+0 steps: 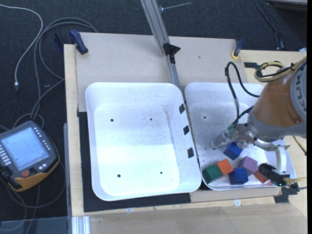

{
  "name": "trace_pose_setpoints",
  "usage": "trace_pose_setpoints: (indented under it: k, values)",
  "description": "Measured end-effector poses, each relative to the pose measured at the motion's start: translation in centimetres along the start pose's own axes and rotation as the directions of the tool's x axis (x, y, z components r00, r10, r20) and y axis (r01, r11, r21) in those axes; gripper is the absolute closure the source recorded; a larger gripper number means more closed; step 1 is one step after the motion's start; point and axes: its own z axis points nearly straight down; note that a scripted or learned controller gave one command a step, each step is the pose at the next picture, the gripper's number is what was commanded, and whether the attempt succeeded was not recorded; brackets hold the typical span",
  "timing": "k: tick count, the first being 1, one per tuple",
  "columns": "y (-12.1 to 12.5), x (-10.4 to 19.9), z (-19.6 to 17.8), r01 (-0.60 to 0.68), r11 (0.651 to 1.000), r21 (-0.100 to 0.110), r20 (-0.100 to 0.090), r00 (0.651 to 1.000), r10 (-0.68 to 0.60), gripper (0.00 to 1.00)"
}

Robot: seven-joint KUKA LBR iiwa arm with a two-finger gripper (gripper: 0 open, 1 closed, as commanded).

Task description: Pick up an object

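Left bin [97, 130]: floor bare, open to reach from above across its whole width. Right bin [207, 94]: far half bare; near half crowded by blocks, namely blue [233, 151], orange [224, 166], green [212, 172], a second blue [238, 176], purple [250, 164] and red [261, 177], packed close together. Arm [280, 106] overhangs the right bin's right side. Slanted pole [156, 23] crosses above the far bench, ending between the bins.

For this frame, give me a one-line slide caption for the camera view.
KUKA arm's gripper low in the right bin beside a blue block.
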Motion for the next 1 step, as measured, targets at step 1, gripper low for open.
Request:
trace_pose_setpoints:
  k: [1]
  values:
    - [-0.57,1.38,0.42,-0.001,1.000,-0.019,0.012,1.000,0.001,0.00]
